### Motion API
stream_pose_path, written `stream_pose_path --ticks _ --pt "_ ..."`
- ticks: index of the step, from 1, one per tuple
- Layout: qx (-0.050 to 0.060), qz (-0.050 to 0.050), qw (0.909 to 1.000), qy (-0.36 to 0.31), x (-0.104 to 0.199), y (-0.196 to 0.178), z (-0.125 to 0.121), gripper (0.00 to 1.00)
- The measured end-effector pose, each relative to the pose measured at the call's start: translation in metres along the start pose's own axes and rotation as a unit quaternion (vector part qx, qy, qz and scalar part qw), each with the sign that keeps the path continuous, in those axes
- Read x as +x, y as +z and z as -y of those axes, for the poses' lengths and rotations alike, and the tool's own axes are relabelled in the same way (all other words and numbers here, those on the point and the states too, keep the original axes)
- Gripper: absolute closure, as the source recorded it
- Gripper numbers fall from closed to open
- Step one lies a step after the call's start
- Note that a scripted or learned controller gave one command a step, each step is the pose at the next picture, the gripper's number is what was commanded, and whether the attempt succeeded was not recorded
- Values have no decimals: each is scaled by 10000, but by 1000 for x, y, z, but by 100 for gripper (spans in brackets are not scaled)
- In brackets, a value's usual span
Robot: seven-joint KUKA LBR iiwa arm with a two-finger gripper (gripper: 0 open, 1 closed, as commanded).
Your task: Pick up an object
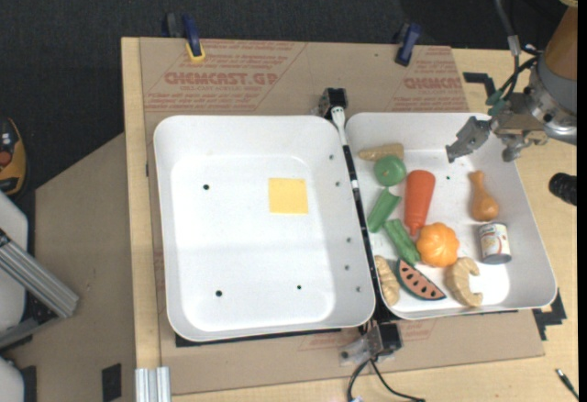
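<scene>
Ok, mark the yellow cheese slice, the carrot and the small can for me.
yellow cheese slice [288, 195], camera view, middle of its flat top.
carrot [419, 198], camera view, middle of the orange body.
small can [494, 242], camera view, its labelled side.

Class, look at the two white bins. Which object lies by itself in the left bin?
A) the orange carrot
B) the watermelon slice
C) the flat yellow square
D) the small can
C: the flat yellow square lies alone in the left bin, while the carrot, can and watermelon slice all lie in the right bin.
</scene>
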State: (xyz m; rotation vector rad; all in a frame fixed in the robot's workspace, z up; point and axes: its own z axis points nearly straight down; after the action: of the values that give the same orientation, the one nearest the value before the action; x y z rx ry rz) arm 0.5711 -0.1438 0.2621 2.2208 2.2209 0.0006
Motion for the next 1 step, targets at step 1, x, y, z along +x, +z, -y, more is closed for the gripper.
stream_pose_path --ticks 1 --pt "60 -25 10000 -21 55 111 25 0"
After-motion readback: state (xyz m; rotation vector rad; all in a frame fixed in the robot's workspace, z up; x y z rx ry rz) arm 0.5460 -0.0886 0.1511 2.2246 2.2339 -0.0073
